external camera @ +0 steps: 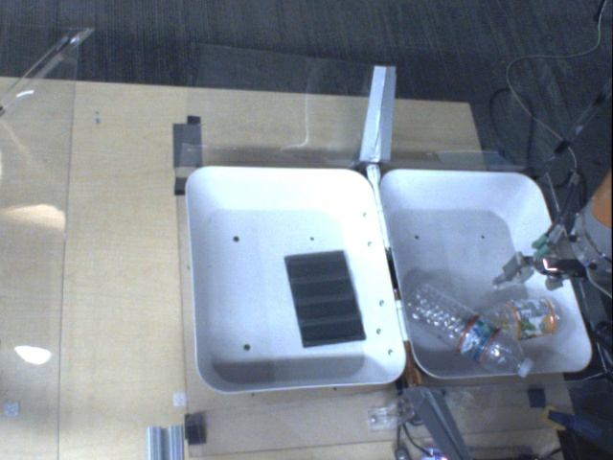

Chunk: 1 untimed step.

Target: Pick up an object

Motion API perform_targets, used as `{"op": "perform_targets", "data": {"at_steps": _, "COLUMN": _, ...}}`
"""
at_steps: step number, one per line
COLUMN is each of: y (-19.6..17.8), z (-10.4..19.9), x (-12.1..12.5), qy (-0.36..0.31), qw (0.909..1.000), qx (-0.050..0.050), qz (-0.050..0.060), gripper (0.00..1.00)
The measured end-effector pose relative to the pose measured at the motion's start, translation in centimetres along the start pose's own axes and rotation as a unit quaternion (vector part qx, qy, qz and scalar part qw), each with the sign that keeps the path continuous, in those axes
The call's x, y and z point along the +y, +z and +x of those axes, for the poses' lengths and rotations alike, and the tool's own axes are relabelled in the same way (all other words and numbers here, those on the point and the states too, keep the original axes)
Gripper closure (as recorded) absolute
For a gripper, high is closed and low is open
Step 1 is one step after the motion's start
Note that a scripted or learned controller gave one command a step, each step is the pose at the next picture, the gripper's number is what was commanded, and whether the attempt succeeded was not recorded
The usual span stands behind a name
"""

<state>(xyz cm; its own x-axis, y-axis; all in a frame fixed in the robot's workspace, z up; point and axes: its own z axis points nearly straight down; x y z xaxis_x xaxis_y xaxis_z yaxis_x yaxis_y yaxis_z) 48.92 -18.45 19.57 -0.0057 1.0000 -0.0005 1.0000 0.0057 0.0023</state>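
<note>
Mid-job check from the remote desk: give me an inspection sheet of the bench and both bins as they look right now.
Surface: light wooden bench bearing two white bins side by side.
Job's things: left bin holds a flat dark ribbed pad. Right bin holds a clear plastic bottle lying down and a second bottle with an orange label beside it.
Clutter: nothing seen.
Grippers: gripper over the right bin's right side, above the bottles; nothing seen between its fingers.
Cables: dark cables at the upper right; more below the right bin.
Surroundings: dark carpet behind the bench; clear panel on the left.
</note>
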Motion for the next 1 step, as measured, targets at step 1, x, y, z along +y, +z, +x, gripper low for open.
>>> {"op": "perform_targets", "data": {"at_steps": 1, "y": 1.58, "z": 2.75, "x": 4.94, "qy": 0.073, "qw": 0.9973, "qx": 0.0, "qz": -0.001, "gripper": 0.0}}
